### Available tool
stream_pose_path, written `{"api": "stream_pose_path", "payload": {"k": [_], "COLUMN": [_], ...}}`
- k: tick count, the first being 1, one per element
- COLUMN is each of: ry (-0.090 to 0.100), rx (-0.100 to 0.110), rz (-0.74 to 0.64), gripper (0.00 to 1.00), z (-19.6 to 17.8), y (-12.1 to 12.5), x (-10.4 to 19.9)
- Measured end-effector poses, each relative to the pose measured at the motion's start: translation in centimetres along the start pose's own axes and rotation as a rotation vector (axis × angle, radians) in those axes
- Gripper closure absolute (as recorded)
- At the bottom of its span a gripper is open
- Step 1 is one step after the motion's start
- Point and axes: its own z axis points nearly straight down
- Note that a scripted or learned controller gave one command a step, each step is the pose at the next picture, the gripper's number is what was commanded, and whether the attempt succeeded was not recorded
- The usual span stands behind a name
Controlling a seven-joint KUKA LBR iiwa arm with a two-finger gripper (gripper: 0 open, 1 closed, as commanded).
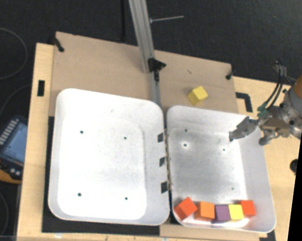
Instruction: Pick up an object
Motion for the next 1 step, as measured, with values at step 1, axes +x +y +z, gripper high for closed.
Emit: {"api": "stream_pose_path", "payload": {"k": [1], "ry": [0.001], "rx": [-0.009], "rz": [-0.01], "gripper": [0.0], "z": [-9.83], "y": [-2.9], "x": [8.2]}}
